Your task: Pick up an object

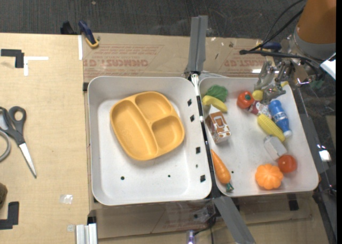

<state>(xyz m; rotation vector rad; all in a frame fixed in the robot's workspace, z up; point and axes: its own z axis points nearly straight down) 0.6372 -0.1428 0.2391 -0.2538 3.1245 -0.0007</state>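
Gripper [269,85], finger state indiscernible, hangs over the small yellow toy [257,95]: judged light, rigid, slippery; grip its midsection.

We see the arm [320,13] reaching in from the upper right, its orange band uppermost, the gripper [270,85] pointing down.

bench clutter around the bins

a pair of scissors [18,136] with grey handles lay on the pale wooden bench [43,93] at the left edge. a blue clamp [88,34] sat at the corner of a cardboard sheet [139,55] behind the bins. black tape marks [13,55] showed near the far left.
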